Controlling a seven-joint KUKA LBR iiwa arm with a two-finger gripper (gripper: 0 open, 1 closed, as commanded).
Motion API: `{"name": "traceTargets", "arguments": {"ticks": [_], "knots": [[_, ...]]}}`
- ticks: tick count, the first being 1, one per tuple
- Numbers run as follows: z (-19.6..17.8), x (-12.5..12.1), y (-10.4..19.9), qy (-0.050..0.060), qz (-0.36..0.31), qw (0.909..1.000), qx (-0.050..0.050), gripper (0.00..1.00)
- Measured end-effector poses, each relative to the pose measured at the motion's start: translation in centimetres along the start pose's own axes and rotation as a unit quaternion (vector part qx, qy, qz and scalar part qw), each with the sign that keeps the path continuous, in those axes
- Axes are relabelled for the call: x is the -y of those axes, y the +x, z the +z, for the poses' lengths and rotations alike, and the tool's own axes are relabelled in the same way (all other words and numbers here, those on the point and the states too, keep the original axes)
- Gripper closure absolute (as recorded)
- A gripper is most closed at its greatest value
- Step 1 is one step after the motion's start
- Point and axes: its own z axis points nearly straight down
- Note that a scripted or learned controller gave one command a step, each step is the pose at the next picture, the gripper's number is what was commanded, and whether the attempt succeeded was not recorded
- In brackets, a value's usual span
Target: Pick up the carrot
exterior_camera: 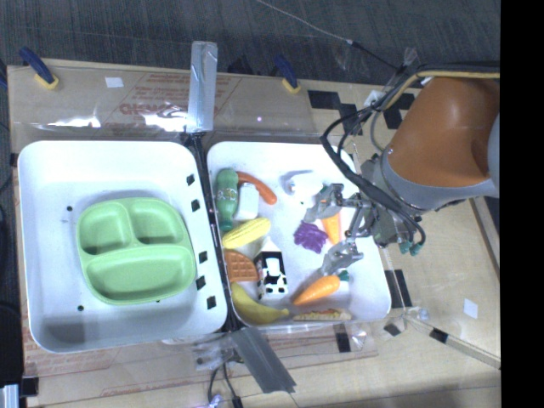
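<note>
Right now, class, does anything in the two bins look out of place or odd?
All the toy food is heaped in the right bin, crowded against its left wall, while the green divided plate in the left bin carries none. Nothing looks spilled or broken.

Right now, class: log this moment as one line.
gripper over right bin | fingers open | carrot lying in bin, ungrasped | carrot near lower finger

A small orange piece (331,227) sits half hidden behind the gripper (333,226) — identity unclear.
</note>
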Motion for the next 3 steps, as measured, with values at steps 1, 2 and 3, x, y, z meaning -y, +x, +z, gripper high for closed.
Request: {"name": "traceTargets", "arguments": {"ticks": [1,2,3], "knots": [[4.3,6.6,-4.8,0.0,0.05,0.9988,0.0,0.0],[18.0,7.8,-8.6,0.0,0.097,0.9953,0.002,0.0],[16.8,7.6,-8.8,0.0,0.092,0.9957,0.003,1.0]]}}
